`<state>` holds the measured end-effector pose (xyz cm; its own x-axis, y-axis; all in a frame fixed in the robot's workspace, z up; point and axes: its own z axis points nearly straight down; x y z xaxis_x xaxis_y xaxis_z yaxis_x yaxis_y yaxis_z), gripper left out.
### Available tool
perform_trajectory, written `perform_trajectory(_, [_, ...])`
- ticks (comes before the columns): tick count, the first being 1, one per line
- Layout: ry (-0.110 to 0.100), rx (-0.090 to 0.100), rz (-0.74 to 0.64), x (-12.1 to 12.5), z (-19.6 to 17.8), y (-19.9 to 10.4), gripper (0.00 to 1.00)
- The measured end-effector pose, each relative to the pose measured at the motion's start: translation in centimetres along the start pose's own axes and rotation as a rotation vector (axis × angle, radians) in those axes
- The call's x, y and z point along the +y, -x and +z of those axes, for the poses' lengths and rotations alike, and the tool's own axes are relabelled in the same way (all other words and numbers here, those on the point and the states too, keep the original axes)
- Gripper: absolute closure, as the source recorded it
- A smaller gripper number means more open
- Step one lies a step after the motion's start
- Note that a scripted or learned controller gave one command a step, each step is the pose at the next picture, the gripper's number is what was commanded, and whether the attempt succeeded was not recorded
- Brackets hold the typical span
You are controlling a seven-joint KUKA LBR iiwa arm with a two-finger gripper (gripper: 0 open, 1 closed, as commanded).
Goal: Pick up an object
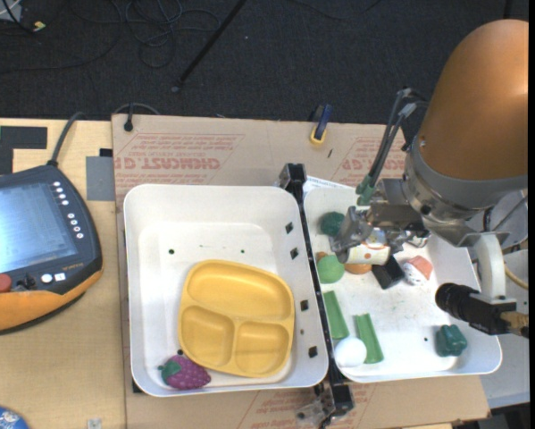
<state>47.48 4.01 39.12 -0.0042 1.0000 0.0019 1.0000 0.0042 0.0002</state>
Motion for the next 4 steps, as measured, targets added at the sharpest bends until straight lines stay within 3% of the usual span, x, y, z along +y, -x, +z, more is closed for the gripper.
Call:
perform_trajectory(1, [0.007,-0.002,0.006,0.1,-8.6,3.6,1.00])
perform_trajectory(2, [-0.013,-0.003,0.008,0.0,1.8,6.9,1.00])
perform_trajectory(3, [-0.001,-0.001,-0.002,0.1,-0.7,-0.6,1.00])
perform_trajectory(4, [0.004,-0.002,0.002,0.1,-6.8,0.9,1.00])
